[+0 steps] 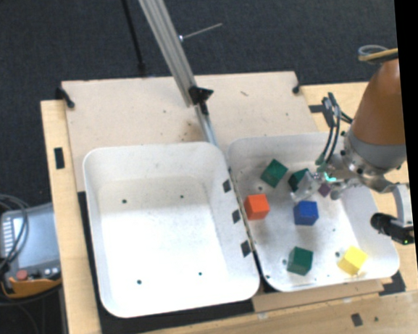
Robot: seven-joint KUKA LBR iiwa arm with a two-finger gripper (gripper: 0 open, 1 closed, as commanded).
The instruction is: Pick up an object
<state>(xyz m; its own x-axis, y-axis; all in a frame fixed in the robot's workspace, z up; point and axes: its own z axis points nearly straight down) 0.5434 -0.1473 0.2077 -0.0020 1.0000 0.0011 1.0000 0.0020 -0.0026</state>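
The claw (314, 182) hangs low in the right bin (372, 206), just above the blue block (306, 213) — open or shut, I cannot tell. That block looks light, hard and flat-sided — I'd pinch it across two opposite faces.

Honestly there's no writing I can read anywhere here, no labels, brands or numbers. The handheld controller (23, 248) at the left edge has a screen and buttons, but anything printed on it is way too small and blurry to make out.
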